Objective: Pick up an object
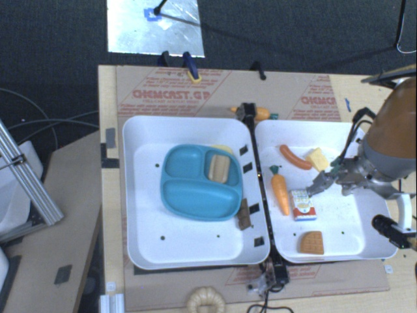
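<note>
Gripper [319, 184] is hanging low at the right of the frame, over the right bin [365, 243], just above the small carton [302, 205]; whether it is released or clenched I cannot tell. Beside the carton are lying a carrot [280, 192], sausage [296, 157], cheese wedge [318, 159] and waffle [311, 242]. A blue plate [195, 197] is sitting in the left bin [146, 240].

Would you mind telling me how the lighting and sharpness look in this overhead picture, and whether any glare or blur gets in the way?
In the camera view, light is even and soft; the white right bin is bright but not washed out; the shiny silver sheet above the bench shows mottled glare; the orange plastic carrot reads sharp; the arm's hand is slightly soft-edged.
</note>
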`<state>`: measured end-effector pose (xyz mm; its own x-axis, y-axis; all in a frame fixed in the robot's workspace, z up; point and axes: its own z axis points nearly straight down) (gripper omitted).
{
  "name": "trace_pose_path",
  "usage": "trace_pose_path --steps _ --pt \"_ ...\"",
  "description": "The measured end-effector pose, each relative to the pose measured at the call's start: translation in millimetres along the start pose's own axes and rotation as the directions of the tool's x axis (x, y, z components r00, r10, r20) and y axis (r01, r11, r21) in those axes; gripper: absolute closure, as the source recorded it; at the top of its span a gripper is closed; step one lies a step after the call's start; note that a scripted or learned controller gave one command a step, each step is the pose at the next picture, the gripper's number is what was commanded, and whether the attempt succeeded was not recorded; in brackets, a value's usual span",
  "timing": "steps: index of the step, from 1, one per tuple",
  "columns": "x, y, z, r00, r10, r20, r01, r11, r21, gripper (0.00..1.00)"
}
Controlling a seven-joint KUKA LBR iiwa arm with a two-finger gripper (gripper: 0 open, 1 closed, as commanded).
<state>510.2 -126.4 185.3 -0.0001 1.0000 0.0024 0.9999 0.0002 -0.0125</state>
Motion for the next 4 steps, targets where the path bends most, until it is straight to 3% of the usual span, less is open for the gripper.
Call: trace_pose_path --steps 1,3,4 --pt "0.3 3.1 -6.7 1.0 -0.003 0.002 0.003 1.0 -0.014 0.0" --pt "-8.8 9.0 91.9 1.0 0.0 0.002 0.0 1.0 -0.014 0.0" --pt "-7.9 11.0 78.1 1.0 -0.002 0.0 0.002 1.0 -0.019 1.0"
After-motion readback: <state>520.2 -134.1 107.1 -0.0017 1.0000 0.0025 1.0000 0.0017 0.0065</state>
